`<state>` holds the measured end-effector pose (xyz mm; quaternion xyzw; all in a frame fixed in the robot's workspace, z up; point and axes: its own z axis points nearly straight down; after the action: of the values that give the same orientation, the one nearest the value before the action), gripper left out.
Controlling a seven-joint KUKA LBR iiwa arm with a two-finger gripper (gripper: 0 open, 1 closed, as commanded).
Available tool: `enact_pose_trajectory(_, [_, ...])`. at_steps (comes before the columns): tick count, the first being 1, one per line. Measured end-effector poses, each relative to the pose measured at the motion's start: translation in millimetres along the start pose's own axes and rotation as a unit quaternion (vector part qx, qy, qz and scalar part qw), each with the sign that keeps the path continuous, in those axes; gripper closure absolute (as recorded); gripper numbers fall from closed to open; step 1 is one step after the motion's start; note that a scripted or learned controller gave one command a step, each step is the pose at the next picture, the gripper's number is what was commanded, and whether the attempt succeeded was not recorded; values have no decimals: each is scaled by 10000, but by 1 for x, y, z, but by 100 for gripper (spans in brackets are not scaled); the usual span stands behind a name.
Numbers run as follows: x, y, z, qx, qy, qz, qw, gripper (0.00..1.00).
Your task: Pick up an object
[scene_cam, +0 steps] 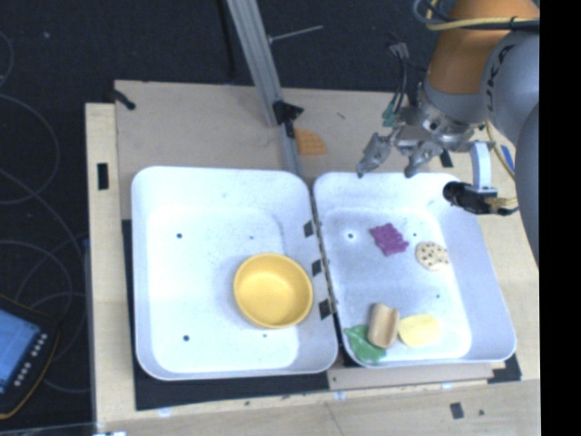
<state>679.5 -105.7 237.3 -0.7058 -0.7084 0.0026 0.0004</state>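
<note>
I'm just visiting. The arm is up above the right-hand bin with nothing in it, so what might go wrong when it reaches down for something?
The gripper hangs open over the right bin's far edge, so a straight descent may hit the rim. The tan cylinder, yellow piece and green piece crowd the near corner, so the fingers may catch two or push one away. The purple piece and cookie look flat, so the fingers could slide over them.

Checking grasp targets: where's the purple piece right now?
The purple piece lies in the right bin, toward its far side, just left of the speckled cookie.
</note>
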Motion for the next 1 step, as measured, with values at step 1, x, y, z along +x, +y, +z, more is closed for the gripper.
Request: enact_pose_trajectory(1, [-11, -6, 49, -2, -4, 28, 10000, 0])
